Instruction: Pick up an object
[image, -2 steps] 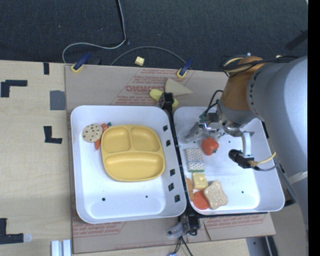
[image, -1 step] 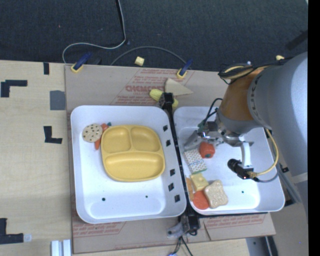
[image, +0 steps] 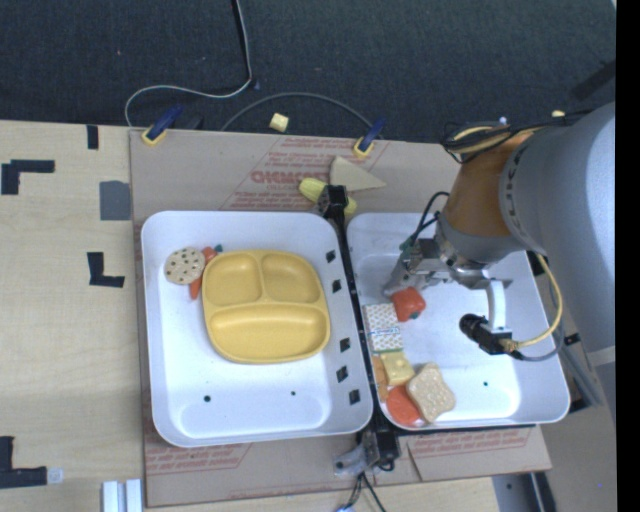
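From the camera view I am looking down on the arm (image: 530, 190) reaching in from three o'clock, with the gripper (image: 412, 282) hanging low in the right bin (image: 530, 390). I cannot tell how the tool is set; the wrist is covering it.

The red piece (image: 408, 303) is lying just beside the tool's tip, toward six o'clock of it, and I am not seeing it pinched. It looks to me like a small plastic toy: light, stiff, a little slick. I would be taking it across its narrower sides.

Further toward six o'clock, a patterned cracker (image: 383, 324), a yellow block (image: 396, 368) and a bread slice (image: 432, 391) are crowding together.

In the left bin (image: 180, 400), a yellow divided plate (image: 266, 305) is sitting with a cookie (image: 184, 265) at its ten o'clock.
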